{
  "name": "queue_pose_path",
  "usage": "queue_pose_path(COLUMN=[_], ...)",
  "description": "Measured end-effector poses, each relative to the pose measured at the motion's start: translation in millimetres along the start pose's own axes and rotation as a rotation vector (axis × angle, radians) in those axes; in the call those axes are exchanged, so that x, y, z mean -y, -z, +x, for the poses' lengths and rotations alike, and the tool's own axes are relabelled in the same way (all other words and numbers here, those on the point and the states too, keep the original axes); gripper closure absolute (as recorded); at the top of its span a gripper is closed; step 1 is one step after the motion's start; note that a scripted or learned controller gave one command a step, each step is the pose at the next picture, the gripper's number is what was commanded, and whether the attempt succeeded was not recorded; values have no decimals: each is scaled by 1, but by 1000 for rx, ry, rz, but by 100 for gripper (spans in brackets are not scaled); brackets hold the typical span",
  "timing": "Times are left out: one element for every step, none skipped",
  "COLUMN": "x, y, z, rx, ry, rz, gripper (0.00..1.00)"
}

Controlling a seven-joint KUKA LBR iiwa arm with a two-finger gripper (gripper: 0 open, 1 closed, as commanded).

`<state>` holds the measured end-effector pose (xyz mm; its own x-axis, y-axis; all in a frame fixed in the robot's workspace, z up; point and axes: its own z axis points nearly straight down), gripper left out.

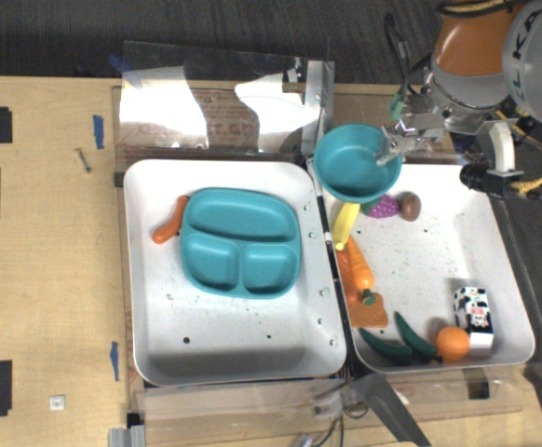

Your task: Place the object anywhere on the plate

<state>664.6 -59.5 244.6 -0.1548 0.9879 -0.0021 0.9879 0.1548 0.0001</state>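
Observation:
A teal bowl (pixel 353 163) hangs tilted above the top left corner of the right bin (pixel 494 250), close to the divider between the bins. My gripper (pixel 390 149) comes in from the upper right and is shut on the bowl's right rim, one finger inside and one outside. The teal divided plate (pixel 241 240) lies in the middle of the left bin (pixel 150 324), to the lower left of the bowl. The bowl's shadow hides part of the bin floor under it.
An orange sausage-like piece (pixel 169 222) lies against the plate's left edge. The right bin holds a banana (pixel 345 223), carrot (pixel 356 264), purple grapes (pixel 383 207), brown ball (pixel 409 207), green vegetable (pixel 408 337), orange (pixel 453 343) and a cow-print carton (pixel 473 311).

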Motion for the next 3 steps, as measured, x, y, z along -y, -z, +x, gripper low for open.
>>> queue_pose_path(x=[0,-2,16], y=[1,13,-50], z=[0,1,-12], rx=[0,2,-3], ry=[0,3,349], rz=[-2,-8,1], gripper=[0,100,100])
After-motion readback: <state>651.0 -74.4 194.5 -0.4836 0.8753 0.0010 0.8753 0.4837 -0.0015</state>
